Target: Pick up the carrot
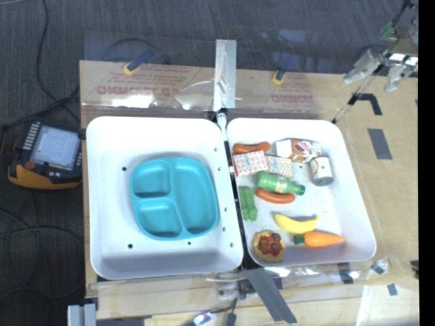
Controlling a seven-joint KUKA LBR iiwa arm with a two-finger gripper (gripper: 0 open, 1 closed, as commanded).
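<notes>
The carrot (319, 238), orange with a small green stub at its left end, lies flat near the front edge of the right bin (353, 182). It points right. A yellow banana (296, 221) lies just above and left of it, close to touching it. A round red and yellow toy food piece (269, 244) sits to the carrot's left.
The right bin also holds a green bottle (279, 183), two sausages (275, 196) (251, 147), a green vegetable (248, 204), a metal can (321, 170) and small printed packets (249, 162). A teal divided tray (173, 197) sits in the left bin (102, 182). A metal fixture (380, 63) stands at the back right.
</notes>
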